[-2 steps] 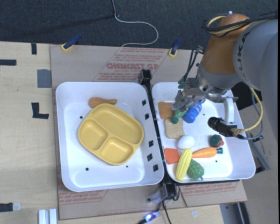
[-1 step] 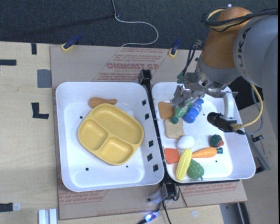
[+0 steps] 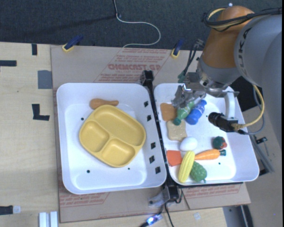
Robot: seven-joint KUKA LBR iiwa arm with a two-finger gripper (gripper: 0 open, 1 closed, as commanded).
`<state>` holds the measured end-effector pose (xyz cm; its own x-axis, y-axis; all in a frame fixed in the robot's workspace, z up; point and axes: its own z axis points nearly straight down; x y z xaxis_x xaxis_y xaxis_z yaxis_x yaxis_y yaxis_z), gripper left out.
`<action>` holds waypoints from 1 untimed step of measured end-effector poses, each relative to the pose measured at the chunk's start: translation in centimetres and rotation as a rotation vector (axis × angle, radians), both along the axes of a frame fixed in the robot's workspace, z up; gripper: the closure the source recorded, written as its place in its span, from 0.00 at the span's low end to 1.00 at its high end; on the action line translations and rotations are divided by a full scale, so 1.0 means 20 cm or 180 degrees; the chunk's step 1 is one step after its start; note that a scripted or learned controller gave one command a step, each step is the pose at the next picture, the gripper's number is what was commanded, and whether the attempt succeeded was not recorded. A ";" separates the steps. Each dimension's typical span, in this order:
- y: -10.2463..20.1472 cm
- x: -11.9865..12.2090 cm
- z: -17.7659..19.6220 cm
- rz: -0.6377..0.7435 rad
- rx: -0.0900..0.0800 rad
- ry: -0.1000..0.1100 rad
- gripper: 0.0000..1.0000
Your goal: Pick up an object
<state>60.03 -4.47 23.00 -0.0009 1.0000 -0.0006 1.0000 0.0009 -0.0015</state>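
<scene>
The gripper (image 3: 185,100) hangs low over the right bin (image 3: 246,167), right above a green bottle (image 3: 181,114) and blue bottle (image 3: 195,113). It seems to be choosing one. I cannot tell how the gripper is set. The yellow tray (image 3: 112,135) sits apart in the left bin (image 3: 71,126).

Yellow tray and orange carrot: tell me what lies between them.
In the camera view, between the yellow tray and the orange carrot lie the bins' adjoining walls, then the white egg.

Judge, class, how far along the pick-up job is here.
Done: the gripper has reached the right bin, low over the green bottle and blue bottle. In hand: nothing visibly between its fingers. Left: grasping and lifting one; the corn and carrot lie untouched.
</scene>
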 end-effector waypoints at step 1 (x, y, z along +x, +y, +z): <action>-0.01 -0.02 -0.08 -0.0001 -0.0003 0.0006 1.00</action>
